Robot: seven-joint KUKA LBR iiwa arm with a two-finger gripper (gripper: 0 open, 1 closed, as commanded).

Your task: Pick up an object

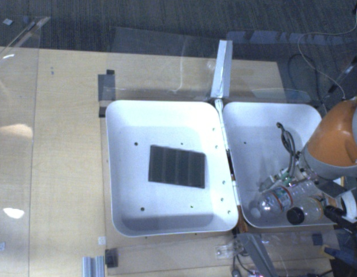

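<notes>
Handling: clear plastic bottle (282, 199) in right bin (253, 131) looks light, slippery, crushable
Hold: across its middle
Jaws: cannot tell their state
Left bin (118, 154): dark ribbed pad (177, 166)

Tabletop (63, 172): pale wood-look laminate, smooth, faint sheen. Left bin (123, 212): white plastic, smooth, slightly glossy. Dark ribbed pad (177, 166) inside: matt, rubber-like. Right bin (253, 126): same white plastic. Clear bottle (279, 199): transparent glossy plastic, black cap. Arm's orange band (335, 138): smooth satin shell. Upright strip (220, 69) between bins: brushed grey metal.
</notes>
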